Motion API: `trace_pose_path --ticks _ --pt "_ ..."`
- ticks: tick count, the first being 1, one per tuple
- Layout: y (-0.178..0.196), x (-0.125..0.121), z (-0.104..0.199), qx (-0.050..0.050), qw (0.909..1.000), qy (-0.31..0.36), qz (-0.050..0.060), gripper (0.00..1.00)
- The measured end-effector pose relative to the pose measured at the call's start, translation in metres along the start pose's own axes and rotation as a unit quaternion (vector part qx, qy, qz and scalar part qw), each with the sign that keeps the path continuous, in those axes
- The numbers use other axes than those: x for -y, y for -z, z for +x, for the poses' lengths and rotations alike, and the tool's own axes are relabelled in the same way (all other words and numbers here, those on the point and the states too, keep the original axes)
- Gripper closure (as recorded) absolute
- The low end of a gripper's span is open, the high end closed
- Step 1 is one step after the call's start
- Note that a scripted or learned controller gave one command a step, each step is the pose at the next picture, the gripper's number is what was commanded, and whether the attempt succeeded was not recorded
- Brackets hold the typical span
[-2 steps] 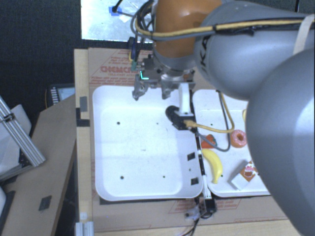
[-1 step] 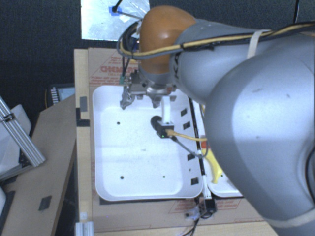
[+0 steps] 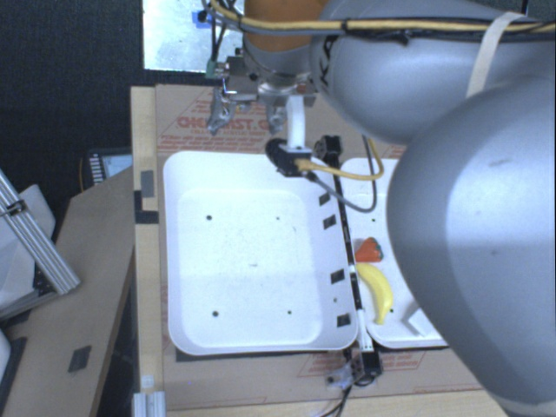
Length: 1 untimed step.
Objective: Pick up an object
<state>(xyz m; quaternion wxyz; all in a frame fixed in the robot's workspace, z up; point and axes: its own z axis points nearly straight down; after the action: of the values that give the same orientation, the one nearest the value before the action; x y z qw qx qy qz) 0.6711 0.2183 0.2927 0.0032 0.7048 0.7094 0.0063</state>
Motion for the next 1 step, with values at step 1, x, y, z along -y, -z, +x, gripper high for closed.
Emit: trace_pose_path --ticks 1 --pt "0.0044 0.0018 -0.0006 0.001 1.0000 0.002 0.005 1.00"
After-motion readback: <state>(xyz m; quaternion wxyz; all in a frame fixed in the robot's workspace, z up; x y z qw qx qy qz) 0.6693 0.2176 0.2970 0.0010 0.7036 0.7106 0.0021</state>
